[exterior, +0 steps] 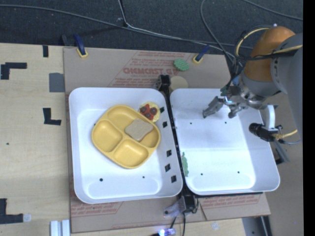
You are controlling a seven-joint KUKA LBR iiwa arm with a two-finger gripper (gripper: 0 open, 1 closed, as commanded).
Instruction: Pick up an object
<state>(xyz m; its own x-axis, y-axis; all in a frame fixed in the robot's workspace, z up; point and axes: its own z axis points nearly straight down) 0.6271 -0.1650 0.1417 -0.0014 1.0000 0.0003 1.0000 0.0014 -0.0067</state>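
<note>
Hand (219, 110): your two fingers are spread apart, nothing between them, over the right bin (216, 151).
Objects: yellow tray (112, 136) with toast slice (138, 129) in left bin (88, 181).

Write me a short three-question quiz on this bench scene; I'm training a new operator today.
1. True or false: the yellow tray lies in the right bin.
2. What rests in a compartment of the tray: A) toast slice B) spoon C) cup?
3. Above which bin is the pincer?

Key: 1. False, it lies in the left bin. 2. A. 3. The right bin, near its far edge.
</note>
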